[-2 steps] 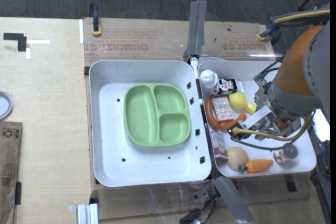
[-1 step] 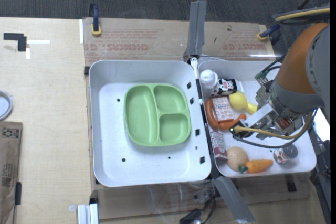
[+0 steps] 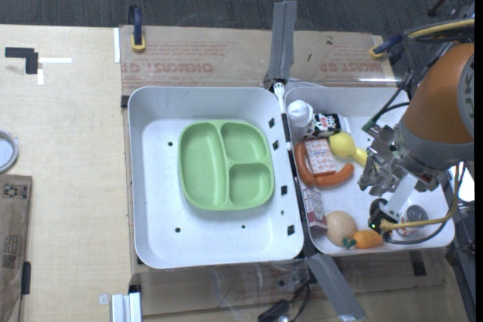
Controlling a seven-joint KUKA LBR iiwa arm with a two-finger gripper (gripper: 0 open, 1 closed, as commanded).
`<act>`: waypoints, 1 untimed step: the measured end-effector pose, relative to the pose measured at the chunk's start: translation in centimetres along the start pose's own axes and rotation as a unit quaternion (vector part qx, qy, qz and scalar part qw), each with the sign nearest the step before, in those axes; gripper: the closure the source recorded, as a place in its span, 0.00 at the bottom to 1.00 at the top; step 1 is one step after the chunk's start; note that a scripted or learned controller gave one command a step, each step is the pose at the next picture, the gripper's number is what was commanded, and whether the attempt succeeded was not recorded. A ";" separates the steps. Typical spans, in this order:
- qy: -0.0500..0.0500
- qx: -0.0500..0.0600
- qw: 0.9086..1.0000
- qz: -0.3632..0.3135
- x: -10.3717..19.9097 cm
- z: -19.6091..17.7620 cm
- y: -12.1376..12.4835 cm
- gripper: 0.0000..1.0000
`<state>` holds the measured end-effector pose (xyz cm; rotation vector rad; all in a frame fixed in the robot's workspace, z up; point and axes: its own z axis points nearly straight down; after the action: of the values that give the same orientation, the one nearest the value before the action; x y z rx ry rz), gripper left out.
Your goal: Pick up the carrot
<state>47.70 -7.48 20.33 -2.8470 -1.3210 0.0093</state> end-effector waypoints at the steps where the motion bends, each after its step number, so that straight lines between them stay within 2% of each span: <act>1: -0.002 0.001 1.000 0.001 -0.1 -0.8 0.1 1.00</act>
<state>47.73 -7.58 21.08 -2.8474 -1.3176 0.0155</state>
